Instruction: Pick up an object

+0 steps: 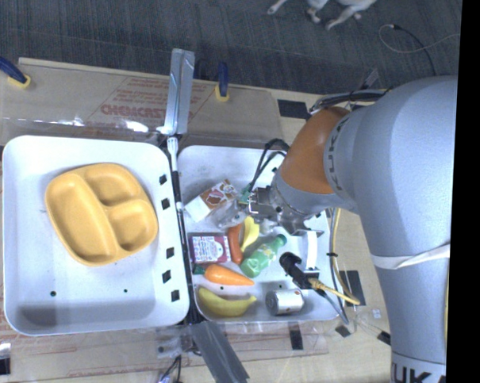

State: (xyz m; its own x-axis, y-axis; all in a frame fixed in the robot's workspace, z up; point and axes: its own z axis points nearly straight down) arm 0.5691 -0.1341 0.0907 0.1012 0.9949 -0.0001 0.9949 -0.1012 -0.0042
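1. The gripper (251,207) is down in the right bin (195,162) among the clutter; whether it is open or closed I cannot tell.
2. Just below it lie a green bottle (261,256), a carrot (227,276), a banana (224,303), a red packet (209,247) and a can (284,300), all resting in the bin, so nothing looks lifted yet; the pick remains.
3. The left bin (29,296) holds a yellow tray (100,212).
4. Both bins sit on a cardboard-covered surface (133,95); dark floor (112,18) beyond.

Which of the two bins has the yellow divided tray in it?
The left bin: it holds the yellow tray, while the right bin holds the small food items.
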